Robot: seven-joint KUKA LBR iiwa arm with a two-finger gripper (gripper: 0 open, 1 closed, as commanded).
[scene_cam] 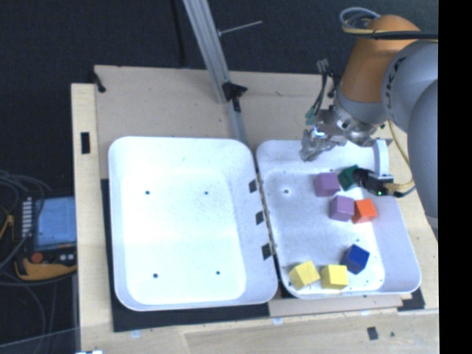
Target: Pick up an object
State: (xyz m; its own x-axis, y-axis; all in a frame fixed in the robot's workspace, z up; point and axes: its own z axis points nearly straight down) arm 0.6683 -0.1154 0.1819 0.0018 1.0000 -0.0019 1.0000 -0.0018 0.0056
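White plastic forms the right bin (284, 231), which holds every block: two purple blocks (326, 184) and (341, 208), an orange block (365, 211), a green block (346, 176), a blue block (356, 259) and two yellow blocks (303, 274) and (334, 276). The end effector (316, 147) hovers over the bin's upper edge, grasping nothing; whether it is released or clenched I cannot tell. This looks like the approach step. Next it must drop onto the nearest purple block, just lower right of it.
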